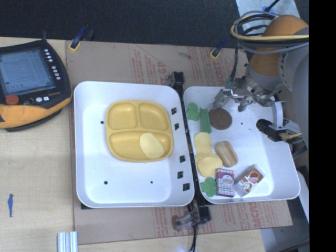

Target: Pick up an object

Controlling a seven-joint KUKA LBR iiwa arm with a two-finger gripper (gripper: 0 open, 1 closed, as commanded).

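Two small cartons (238, 181), one yellow divided plate (139, 130), tool (237, 97) grip state unclear

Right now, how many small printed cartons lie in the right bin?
2. One small carton lies near the front edge of the right bin; the other small carton lies right beside it. More may be hidden under the arm.
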